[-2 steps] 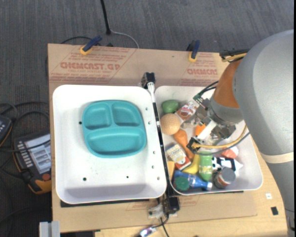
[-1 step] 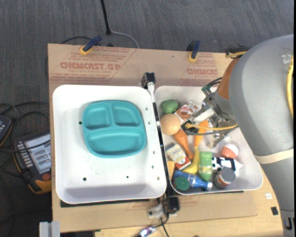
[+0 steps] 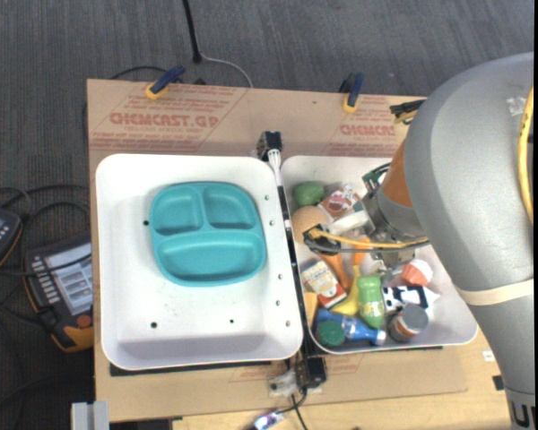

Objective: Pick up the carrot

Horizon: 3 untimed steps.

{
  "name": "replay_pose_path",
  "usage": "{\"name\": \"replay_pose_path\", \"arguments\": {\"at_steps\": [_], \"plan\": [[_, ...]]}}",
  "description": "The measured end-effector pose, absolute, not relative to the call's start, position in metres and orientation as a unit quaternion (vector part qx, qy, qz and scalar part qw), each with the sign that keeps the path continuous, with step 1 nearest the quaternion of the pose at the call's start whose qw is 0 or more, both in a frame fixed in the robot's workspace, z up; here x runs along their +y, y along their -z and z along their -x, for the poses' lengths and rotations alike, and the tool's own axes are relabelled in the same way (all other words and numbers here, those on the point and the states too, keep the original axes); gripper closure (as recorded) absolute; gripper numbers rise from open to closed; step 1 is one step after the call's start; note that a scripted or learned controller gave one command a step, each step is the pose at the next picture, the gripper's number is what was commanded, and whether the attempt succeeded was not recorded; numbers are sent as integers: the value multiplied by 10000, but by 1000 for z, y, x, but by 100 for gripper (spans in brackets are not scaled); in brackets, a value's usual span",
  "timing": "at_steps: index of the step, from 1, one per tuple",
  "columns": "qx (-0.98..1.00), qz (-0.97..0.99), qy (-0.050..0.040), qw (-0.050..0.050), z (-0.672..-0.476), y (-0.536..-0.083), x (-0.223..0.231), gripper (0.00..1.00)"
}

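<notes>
Carrot: the slim orange carrot (image 3: 348, 264) lies in the right-hand shallow white bin (image 3: 462, 330), near its middle, and you see just a short strip of it. It is wedged among other toys, so treat its outline as uncertain.
Neighbours: a green plastic bottle (image 3: 370, 298) sits just below it, a small printed snack packet (image 3: 323, 279) just to its left, and a yellow banana-like piece (image 3: 348, 303) touches the clutter beneath it.
Gripper: the two-finger gripper (image 3: 377, 240) hangs low over the middle of that bin, under the grey arm with its orange band (image 3: 396, 186). You cannot tell how wide it stands, nor whether anything is caught in it; the wrist and the clutter hide the tips.
Step in hand: judged from the layout, you are closing in on the carrot rather than lifting it.
Doing it well: line the fingers across the carrot's narrow width, not along it, and come straight down so that the bottle and packet stay outside the grasp.
Risk: the pile is tight, so a slanted approach will likely nip a neighbour or push the carrot deeper.
Left bin: the teal plastic divided plate (image 3: 208, 231) lies in the other white bin (image 3: 125, 330), well apart from the work.
</notes>
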<state>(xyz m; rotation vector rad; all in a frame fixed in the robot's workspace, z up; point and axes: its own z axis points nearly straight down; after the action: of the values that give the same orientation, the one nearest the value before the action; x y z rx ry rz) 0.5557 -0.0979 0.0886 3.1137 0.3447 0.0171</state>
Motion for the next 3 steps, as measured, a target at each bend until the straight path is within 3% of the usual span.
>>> {"name": "replay_pose_path", "arguments": {"at_steps": [1, 2, 3], "plan": [[1376, -9905, 21, 2, -645, -183, -74, 0], [1127, -9936, -46, 38, -594, -120, -119, 0], [1160, -9932, -102, 58, -564, -110, -114, 0]]}}
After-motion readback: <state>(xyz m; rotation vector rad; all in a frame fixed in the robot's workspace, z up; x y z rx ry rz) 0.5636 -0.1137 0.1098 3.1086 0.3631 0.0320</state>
